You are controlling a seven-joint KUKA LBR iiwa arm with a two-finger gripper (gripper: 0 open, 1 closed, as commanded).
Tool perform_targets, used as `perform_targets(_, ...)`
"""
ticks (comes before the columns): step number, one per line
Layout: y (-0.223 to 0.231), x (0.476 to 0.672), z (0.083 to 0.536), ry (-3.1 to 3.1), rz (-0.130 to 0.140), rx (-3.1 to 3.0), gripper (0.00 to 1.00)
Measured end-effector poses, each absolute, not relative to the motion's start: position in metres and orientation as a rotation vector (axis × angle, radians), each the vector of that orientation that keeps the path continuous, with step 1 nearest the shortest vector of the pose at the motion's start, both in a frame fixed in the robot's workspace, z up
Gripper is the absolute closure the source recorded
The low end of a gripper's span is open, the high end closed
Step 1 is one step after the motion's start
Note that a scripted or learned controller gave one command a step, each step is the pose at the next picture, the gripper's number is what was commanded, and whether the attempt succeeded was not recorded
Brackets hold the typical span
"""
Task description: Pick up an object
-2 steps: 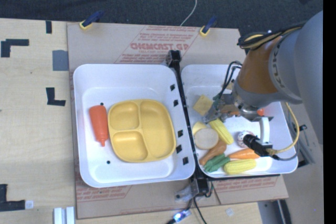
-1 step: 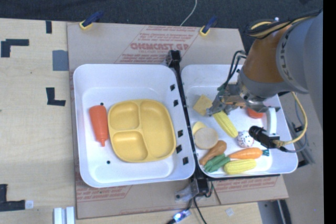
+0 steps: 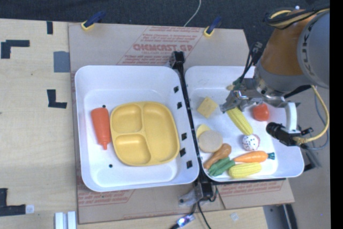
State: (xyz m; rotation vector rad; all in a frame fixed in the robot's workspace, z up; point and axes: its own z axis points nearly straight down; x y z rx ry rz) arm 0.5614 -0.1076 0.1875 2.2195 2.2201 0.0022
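In the right bin (image 3: 292,166), toward its back edge, the gripper (image 3: 236,100) hangs over the upper end of a corn cob (image 3: 240,121). The cob's long axis slants toward the bin's front right corner. Fingers' state: cannot tell.

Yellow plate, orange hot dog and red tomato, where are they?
Yellow plate (image 3: 143,132): camera view, on the ridge where its compartments meet.
Orange hot dog (image 3: 101,127): camera view, middle of its length.
Red tomato (image 3: 261,112): camera view, its top.
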Motion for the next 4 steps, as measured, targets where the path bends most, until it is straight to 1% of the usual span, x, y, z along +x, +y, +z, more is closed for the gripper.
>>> perform_targets(1,-0.107,0.562,0.227,2.221,0.003,2.218,1.00)
perform_targets(2,-0.056,0.577,0.235,2.230,0.001,2.214,1.00)
perform_targets(3,-0.007,0.594,0.215,2.230,-0.002,2.216,1.00)
perform_targets(4,0.008,0.602,0.214,2.226,-0.002,2.219,1.00)
